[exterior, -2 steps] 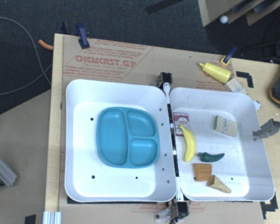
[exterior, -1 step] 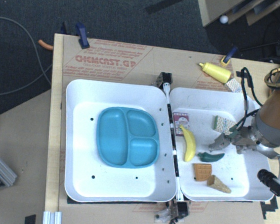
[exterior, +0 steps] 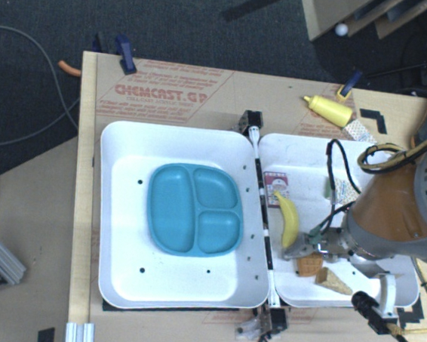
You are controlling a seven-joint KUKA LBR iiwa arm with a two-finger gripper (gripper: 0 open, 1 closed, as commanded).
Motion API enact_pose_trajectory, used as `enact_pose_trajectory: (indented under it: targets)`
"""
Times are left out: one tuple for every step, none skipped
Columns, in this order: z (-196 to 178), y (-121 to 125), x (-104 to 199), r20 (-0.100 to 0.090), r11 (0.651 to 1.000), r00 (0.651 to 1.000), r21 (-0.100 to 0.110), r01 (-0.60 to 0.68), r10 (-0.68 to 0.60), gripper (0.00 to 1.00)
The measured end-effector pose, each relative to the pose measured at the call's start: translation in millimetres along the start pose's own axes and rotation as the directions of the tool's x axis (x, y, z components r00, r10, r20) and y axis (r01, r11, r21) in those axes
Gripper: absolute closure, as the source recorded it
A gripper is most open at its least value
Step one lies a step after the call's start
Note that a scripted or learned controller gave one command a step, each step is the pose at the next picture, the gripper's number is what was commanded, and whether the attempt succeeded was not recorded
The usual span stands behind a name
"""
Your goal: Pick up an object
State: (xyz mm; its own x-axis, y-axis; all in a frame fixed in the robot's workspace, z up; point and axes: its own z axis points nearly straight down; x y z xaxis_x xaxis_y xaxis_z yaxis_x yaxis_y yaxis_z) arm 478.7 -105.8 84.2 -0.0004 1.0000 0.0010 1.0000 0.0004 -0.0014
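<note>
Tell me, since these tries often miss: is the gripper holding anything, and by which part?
It cannot be told. The gripper sits low in the right bin at the banana's lower end, near some brown pieces.

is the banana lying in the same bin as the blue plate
No, the banana lies in the right bin, while the blue plate sits in the left bin.

Grey KUKA arm [exterior: 416, 188] with an orange band [exterior: 388, 204] above the wrist, entering from the tabletop's right edge and angled downward to the left. Its two-finger hand [exterior: 306, 244] sits low, near the front edge, with the wrist directly behind it.
</note>
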Motion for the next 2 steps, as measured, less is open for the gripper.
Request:
enact_pose_trajectory:
  targets:
    - [-10,0,0,0.001,1.000,1.000,-0.002,-0.002,0.002,1.00]
    - [-101,79,63,0.000,1.000,1.000,-0.003,0.001,-0.001,1.00]
